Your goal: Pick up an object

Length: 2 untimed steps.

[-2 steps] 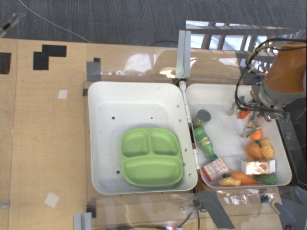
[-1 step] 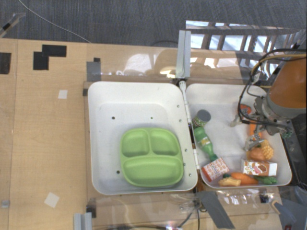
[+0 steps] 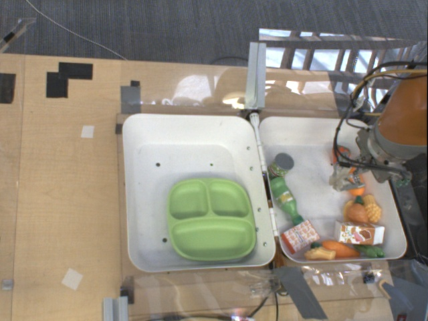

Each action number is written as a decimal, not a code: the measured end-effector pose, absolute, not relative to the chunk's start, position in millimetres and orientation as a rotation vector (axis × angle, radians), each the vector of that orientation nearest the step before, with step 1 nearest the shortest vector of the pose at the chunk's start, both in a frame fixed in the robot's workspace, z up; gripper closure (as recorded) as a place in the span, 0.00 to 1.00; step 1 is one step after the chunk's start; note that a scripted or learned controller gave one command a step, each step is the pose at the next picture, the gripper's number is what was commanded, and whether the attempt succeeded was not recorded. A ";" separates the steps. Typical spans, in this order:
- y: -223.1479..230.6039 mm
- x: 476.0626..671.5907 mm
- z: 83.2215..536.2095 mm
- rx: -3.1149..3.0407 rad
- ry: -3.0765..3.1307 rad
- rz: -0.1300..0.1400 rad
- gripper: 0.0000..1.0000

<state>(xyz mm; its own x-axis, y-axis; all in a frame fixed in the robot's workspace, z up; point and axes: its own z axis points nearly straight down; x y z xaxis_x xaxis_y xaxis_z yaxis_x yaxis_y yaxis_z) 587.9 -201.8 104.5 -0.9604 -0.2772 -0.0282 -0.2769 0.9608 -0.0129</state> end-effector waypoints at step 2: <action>-62.5 672.4 295.3 -0.380 3.095 -0.002 1.00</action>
